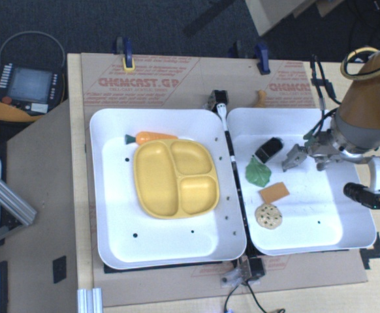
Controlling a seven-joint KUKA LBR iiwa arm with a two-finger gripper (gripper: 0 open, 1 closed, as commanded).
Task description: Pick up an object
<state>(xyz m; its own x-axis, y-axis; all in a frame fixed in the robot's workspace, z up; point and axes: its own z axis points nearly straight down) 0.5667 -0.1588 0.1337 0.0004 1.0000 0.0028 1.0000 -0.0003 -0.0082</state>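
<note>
In the right bin [347, 237] lie a black block [268, 150], a green leaf-shaped piece [258, 172], an orange square slice [273, 192] and a round speckled cookie [268, 216]. My gripper [306, 161] hangs over the same bin, right of the black block and the green piece and apart from both. It is open, its two grey fingers [290, 160] spread, and only the white bin floor shows between them. The grey arm with its orange band [366, 100] comes in from the right.
The left bin [111, 227] holds a yellow divided plate [175, 178] with an orange carrot [152, 137] behind it. A black divider strip [230, 155] runs between the bins. A black part [365, 195] of the arm juts over the right bin's right side.
</note>
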